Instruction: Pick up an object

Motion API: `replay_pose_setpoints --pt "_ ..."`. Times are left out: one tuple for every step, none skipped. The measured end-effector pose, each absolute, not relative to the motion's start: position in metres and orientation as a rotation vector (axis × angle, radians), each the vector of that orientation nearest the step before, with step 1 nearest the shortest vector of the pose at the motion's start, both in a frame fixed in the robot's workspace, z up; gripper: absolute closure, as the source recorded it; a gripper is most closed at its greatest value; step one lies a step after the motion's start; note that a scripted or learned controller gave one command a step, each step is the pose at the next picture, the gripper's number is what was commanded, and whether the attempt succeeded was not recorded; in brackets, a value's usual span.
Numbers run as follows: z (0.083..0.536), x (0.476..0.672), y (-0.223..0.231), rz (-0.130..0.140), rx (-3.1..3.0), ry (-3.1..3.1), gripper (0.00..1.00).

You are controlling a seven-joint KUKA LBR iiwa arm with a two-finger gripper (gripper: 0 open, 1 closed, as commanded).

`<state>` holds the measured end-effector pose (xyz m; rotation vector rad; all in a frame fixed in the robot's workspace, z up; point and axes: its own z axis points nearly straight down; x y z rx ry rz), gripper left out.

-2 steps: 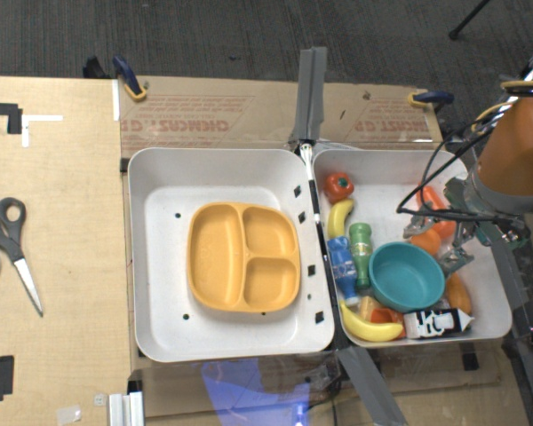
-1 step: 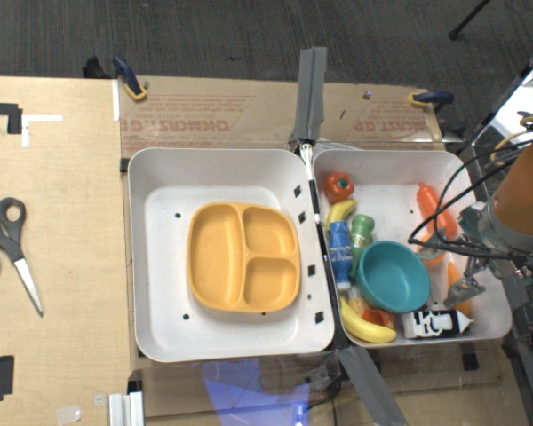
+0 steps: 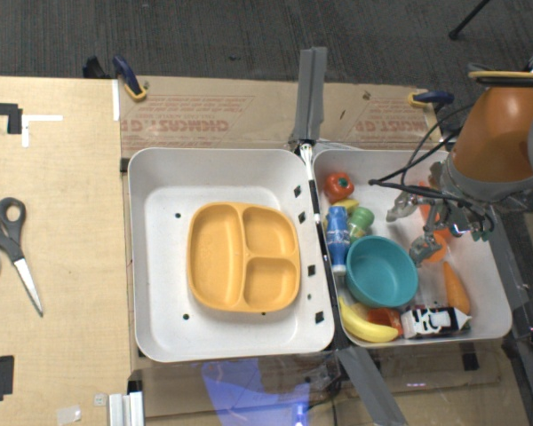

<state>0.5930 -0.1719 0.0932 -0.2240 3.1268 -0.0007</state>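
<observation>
I'm hanging over the right bin (image 3: 493, 278), my hand (image 3: 426, 238) low above its right half, near the bowl (image 3: 382, 272). Cables and metal fittings crowd the wrist, so I cannot tell from here how my hand is set, and I see nothing I could fairly call held.

The things to choose from are all in this bin. An orange piece (image 3: 435, 252) lies right under my hand, partly hidden; it may be a carrot end, but I can't be sure. A carrot (image 3: 456, 291) lies just beyond it toward the near wall, touching or almost touching a black and white box (image 3: 435, 321). The banana (image 3: 366, 325) sits against the near wall below the bowl. A bottle (image 3: 338, 236), a green piece (image 3: 361, 217) and a tomato (image 3: 339, 185) line the wall beside the left bin (image 3: 151, 264), which holds a yellow tray (image 3: 244, 257).

The pick looks not yet made. To do it well I'd take the piece straight under me, since it needs the least travel. I'd come down plumb, keep clear of the bowl's rim, and close across the narrow width rather than along the length. The piece looks smooth and may roll or squirt out, so I'd close gently and lift slowly, ready to try again.
</observation>
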Motion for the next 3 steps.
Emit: replay_pose_setpoints --pt "0.093 0.574 -0.210 -0.001 -0.114 3.135 0.00" --pt "0.104 0.576 -0.209 -0.002 -0.118 3.129 1.00" --pt "0.210 0.593 -0.187 -0.001 -0.048 3.135 1.00"
